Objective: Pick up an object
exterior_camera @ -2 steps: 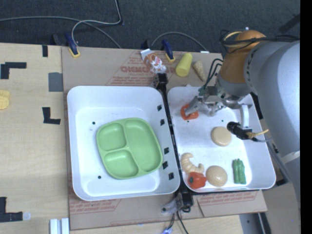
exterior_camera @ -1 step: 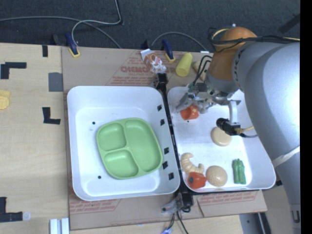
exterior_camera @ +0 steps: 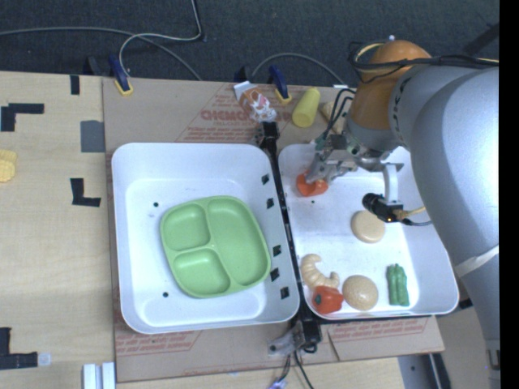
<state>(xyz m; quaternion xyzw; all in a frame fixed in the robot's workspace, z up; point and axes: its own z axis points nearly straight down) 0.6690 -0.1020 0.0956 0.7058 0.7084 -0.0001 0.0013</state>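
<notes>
Camera view has my gripper [exterior_camera: 318, 171] low in the right bin [exterior_camera: 422, 254], near its far left corner, and directly over a small orange-red object [exterior_camera: 310, 186] that lies on the bin floor close to the wall shared with the left bin [exterior_camera: 134, 241]. This is the relation my next move depends on: the object is just below my fingertips and a shade toward the near-left of them, touching or all but touching. From this slant I cannot tell whether my fingers stand open or closed, nor whether any part of the object sits between them, so I do not count it as held.

The object looks roundish, with no clear long axis, so I judge the approach angle matters less than being centred over it. The bin wall is just beside it on the left, and a finger coming down on that side may have little room.

Well apart from me, toward the near end of the same bin, lie a pale round piece [exterior_camera: 368, 227], a green piece [exterior_camera: 397, 285], a tan round piece [exterior_camera: 360, 292], a red piece [exterior_camera: 328, 299] and a curled pale piece [exterior_camera: 311, 269]. A green divided plate [exterior_camera: 214, 245] sits in the left bin.
</notes>
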